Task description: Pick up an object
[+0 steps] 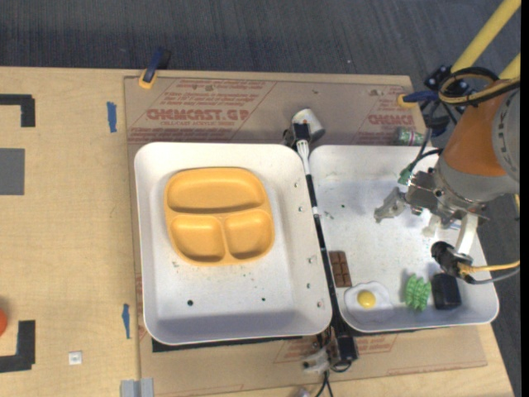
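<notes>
My gripper [425, 224] hangs over the right side of the right bin [355, 180], under the orange-banded wrist. Its two fingers are spread apart, open, with only bare bin floor between them. Along that bin's front edge lie a fried-egg toy [366, 297], a green leafy toy [416, 292] and a small black object [446, 292]. A brown chocolate bar [340, 267] lies by the bin's left wall. The black object sits just in front of the gripper; the others lie to its front left.
The left bin [157, 304] holds a yellow divided plate [219, 213]. A black divider strip [316, 213] runs between the bins. A yellow cable [492, 267] trails off the wrist to the right. Cardboard lies under both bins.
</notes>
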`<state>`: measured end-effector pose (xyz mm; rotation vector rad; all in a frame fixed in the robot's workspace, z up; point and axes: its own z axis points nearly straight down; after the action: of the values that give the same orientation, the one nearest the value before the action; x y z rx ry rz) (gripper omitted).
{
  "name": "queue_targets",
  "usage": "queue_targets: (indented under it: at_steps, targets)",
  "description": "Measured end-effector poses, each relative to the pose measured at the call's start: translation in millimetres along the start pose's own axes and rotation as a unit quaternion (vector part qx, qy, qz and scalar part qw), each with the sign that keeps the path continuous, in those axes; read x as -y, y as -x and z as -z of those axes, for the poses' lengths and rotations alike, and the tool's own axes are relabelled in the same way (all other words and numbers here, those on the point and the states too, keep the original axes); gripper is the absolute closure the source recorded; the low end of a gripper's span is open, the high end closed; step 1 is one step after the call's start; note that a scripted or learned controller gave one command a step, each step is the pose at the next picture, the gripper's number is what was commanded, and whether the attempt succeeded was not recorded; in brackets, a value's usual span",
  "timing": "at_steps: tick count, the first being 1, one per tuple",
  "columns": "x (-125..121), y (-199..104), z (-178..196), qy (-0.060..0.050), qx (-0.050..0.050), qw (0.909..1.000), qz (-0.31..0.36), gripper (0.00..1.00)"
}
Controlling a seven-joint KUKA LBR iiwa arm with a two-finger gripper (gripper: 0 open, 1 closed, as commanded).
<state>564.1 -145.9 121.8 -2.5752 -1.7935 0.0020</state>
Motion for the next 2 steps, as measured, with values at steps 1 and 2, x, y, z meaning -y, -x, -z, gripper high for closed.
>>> queue_targets:
  at_steps: [1, 2]
  targets:
    - [-79, 39, -15, 0.007, -0.004, 0.9998, 0.017, 0.00]
    - [-20, 56, -2, 0.000, -0.001, 0.9923, 0.124, 0.00]
